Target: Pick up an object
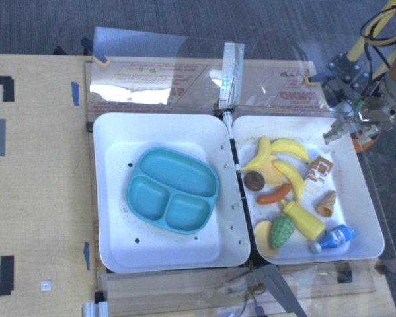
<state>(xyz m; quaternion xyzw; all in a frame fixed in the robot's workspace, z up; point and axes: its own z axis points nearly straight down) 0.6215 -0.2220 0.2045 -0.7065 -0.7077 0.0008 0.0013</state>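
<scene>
Objects for picking: a heap of toy food in the right bin [368,197], right of centre in the frame.
Bananas: two yellow bananas [280,152] at the top of the heap, curved, touching each other.
Sausage: an orange-red sausage [274,195] below the bananas, just beside a brown round piece [254,180].
Yellow bottle: a yellow bottle [303,219] lying tilted under the sausage.
Green piece: a knobbly green piece [281,231] at the lower left of the heap, touching the yellow bottle.
Cone: a tan cone [326,203] right of the bottle.
Blue item: a blue and white item [334,237] at the lower right corner of the right bin.
Small box: a white and orange box [319,167] right of the bananas.
Left bin: the left bin [112,177] bears a blue divided plate [173,189] near its middle.
Gripper: the gripper [346,121] hangs at the upper right of the frame, above the right bin's top right corner, apart from the heap; whether its jaws are apart or together I cannot tell.
</scene>
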